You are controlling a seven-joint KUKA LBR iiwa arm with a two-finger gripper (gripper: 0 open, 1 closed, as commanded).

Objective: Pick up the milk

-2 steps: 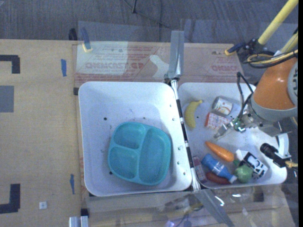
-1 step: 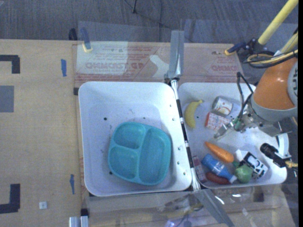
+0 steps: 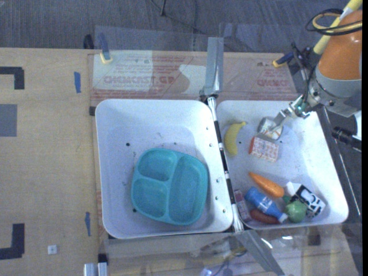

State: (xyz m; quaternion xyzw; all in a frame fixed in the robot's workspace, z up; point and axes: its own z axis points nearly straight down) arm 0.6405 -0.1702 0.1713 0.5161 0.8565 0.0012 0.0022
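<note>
**Gripper low in the right bin, above a small carton**

Camera view: Two white bins are seen side by side on the bench. In the left bin [image 3: 109, 154] a teal tray [image 3: 169, 187] with three compartments is laid flat. The right bin [image 3: 325, 154] is reached by the arm [image 3: 339, 56] from the right edge, where most of its body is cut off by the frame; only the orange band and part of the grey wrist are shown.

The gripper [image 3: 269, 128] is placed near the bin's upper middle, just above a small white carton with a red pattern [image 3: 264, 149], which is taken to be the milk, though its label cannot be read. Whether the two touch cannot be told. The jaws are small and blurred, so how far they are parted, and whether anything is held, cannot be told.

A banana [image 3: 232, 138] is set just left of the carton, by the bin wall. Lower down, an orange carrot [image 3: 267, 184], a blue bottle [image 3: 263, 202], a red item [image 3: 263, 217], a green item [image 3: 296, 211] and a black-and-white box [image 3: 310, 202] are crowded together, partly overlapping and hard to separate.
</note>
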